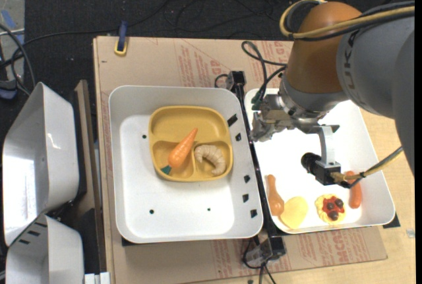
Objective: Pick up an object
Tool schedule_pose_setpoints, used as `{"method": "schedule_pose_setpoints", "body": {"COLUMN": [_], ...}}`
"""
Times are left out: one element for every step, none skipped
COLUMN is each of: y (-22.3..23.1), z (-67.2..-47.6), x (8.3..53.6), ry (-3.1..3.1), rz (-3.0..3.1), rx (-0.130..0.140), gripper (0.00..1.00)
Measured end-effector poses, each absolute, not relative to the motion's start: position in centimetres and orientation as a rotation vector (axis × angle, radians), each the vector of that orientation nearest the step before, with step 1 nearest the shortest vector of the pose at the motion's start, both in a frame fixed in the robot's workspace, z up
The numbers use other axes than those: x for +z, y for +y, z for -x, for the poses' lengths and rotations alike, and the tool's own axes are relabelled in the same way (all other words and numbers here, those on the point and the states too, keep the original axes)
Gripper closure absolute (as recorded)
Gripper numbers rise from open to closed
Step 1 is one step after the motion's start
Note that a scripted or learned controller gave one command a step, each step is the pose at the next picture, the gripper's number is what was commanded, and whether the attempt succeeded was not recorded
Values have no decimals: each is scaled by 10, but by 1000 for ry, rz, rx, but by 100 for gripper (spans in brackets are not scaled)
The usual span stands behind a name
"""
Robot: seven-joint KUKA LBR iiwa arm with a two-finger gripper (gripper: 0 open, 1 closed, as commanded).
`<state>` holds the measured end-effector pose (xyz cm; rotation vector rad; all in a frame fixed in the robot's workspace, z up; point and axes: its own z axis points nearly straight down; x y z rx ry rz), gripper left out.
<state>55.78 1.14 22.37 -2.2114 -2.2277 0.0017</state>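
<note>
The grey KUKA arm (386,55) reaches in from the right of the camera view, its thick last link crossing the upper right corner at a slant. The orange band (323,45) bulges above the wrist (300,101), which points steeply down. Below it, the gripper (267,121) hangs low near the middle of the view, seen from above, its metal body turned toward the left. Cables loop around the orange band.

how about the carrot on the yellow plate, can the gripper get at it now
Probably yes: the carrot lies uncovered in the yellow plate, the shrimp beside it, and the gripper hangs just across the bins' shared edge.
</note>
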Motion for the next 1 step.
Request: {"method": "schedule_pose_setpoints", "body": {"y": [56], "z": [-546], "x": [220], "ry": [-2228], "rz": [2211], "rx": [1], "gripper": [100]}}
